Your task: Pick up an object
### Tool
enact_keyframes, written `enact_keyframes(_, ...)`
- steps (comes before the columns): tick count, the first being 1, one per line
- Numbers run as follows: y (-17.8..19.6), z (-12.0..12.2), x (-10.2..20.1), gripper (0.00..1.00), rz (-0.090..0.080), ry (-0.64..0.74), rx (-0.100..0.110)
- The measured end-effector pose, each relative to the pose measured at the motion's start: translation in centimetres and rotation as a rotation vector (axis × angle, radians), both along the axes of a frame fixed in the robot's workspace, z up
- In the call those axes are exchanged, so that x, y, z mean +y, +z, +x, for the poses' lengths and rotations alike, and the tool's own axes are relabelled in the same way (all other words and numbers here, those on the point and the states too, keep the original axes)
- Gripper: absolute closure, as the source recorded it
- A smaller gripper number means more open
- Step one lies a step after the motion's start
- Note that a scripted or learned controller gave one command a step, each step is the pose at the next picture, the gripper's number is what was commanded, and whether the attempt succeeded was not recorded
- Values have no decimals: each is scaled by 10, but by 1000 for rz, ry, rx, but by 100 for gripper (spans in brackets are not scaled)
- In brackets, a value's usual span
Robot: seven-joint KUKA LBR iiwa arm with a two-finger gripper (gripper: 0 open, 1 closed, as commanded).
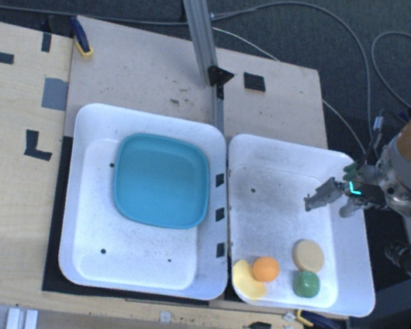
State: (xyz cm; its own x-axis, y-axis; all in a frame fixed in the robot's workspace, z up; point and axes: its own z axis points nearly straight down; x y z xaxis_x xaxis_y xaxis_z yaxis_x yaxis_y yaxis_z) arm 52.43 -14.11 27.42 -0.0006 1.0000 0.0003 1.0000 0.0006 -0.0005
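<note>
You are looking down on 2 white bins: the left bin [85, 178] is carrying a blue plate [162, 180], and the right bin [284, 166] is holding 4 small objects clustered at its near edge. The gripper [331, 199] is hanging over the right bin's far right side with its 2 fingers spread apart and nothing between them, well apart from the cluster. An orange ball [266, 269] is sitting on the edge of a yellow piece [246, 280]; a green ball [306, 284] is lying just beside a tan round piece [308, 255].

These are looking like light, hard plastic toy foods, smooth and likely to roll or squirt from a pinch. The tan piece is probably giving you the best hold: it is the least crowded, so you would be closing across its middle. The yellow piece is lying flat against the bin wall and is looking hardest to grip.
</note>
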Motion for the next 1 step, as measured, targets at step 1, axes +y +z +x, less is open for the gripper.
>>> enact_keyframes(1,0,0,0,0,0,0,0)
